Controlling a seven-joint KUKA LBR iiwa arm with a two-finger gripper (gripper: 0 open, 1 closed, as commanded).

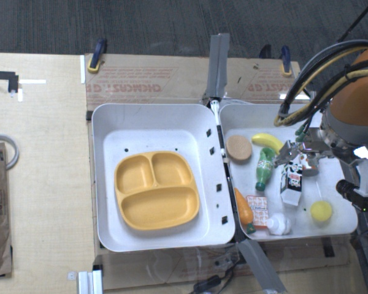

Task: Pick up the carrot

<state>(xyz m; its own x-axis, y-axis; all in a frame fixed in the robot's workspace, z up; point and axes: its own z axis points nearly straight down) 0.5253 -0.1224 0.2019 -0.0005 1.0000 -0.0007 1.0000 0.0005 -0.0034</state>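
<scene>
Gripper (pixel 296 154) hovers over the milk carton (pixel 291 185); can't tell if it's parted or closed. Green bottle (pixel 264 169) just beside it. Carrot (pixel 243 208) further off, low-left of gripper, vs right bin's (pixel 343 228) left wall. Prob. toy: light, stiff, slick, tapered. Grab across thick orange mid-body.
</scene>
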